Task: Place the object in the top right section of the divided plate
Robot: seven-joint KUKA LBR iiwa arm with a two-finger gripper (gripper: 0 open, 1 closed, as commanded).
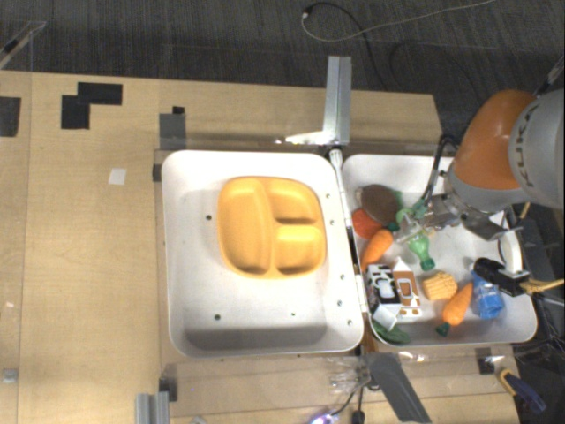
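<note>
Nearest edge of the right bin (468,247): dark green item (393,331) at the front wall; just behind it a printed black-and-white box (395,288), a yellow ridged piece (439,285), a carrot (456,306) lying tilted, and a blue item (487,300) towards the right wall; mid-bin, a small green piece (424,256) with a second carrot (377,246) to its left, near the divider; behind that a red-orange item (364,223) and a brown rounded item (380,201) at the back left.

Tool (415,222) hangs over mid-bin, just above the green piece and right of the brown item; clenched or released: can't tell; nothing visibly gripped; orange band (494,144) sits over the bin's back right corner.

Which item is the task object: can't tell; all loose items sit in the right bin.

Left bin (194,237): yellow divided plate (238,228) roughly centred, one long section left, two smaller sections right; both bins rest on the wooden surface (79,263).
</note>
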